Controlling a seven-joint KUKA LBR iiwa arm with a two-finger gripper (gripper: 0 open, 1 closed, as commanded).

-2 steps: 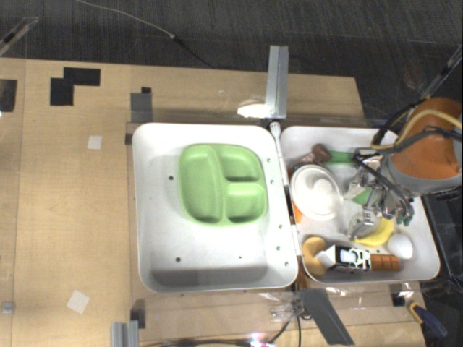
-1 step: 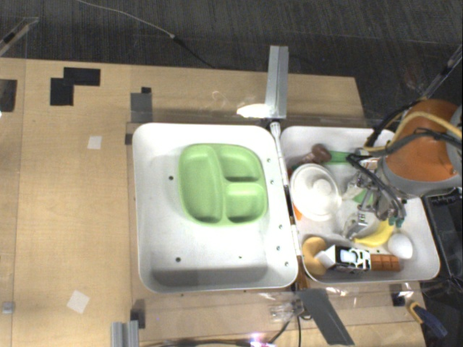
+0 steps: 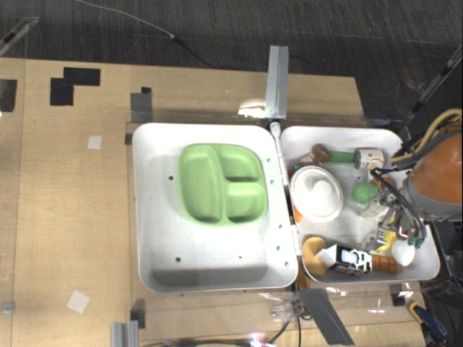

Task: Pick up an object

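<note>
The grey arm with an orange band point(image 3: 438, 173) hangs over the right white bin point(image 3: 340, 137), gripper point(image 3: 394, 226) among clutter; its grasp cannot be told. Next, it should lift straight over the small green object point(image 3: 364, 192).

Wooden counter point(image 3: 65, 215) lying under two white bins, black tape patches point(image 3: 72, 85) sitting near its far left corner, pale paper squares point(image 3: 77, 301) resting on the bare wood, grey metal post point(image 3: 278, 82) standing behind the bins, thin cable point(image 3: 108, 9) trailing across the dark floor point(image 3: 217, 13)
</note>
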